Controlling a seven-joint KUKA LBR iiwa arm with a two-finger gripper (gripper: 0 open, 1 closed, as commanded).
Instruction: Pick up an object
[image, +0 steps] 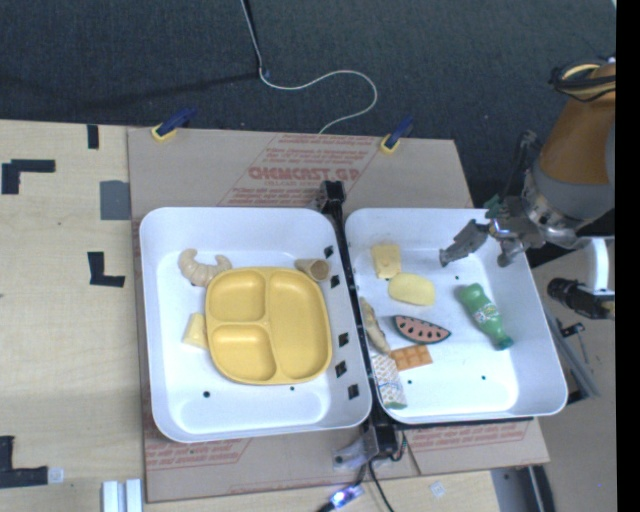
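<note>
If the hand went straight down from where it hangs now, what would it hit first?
Probably bare floor of the right bin. The hand hangs over the bin's upper right part, with the green bottle just below it in the picture and the yellow piece to its left. Depth is unclear, so the bottle's cap end may be close.

bins: smooth white plastic, slight sheen
plate: yellow plastic, matt, smooth
bottle: green plastic, glossy
cardboard: brown, matt, printed in red
bench: pale wood-look top, smooth
floor: dark blue carpet, rough weave
pincer: dull grey metal
arm: orange band glossy, grey casing smooth
cable: thin, white, smooth
</note>
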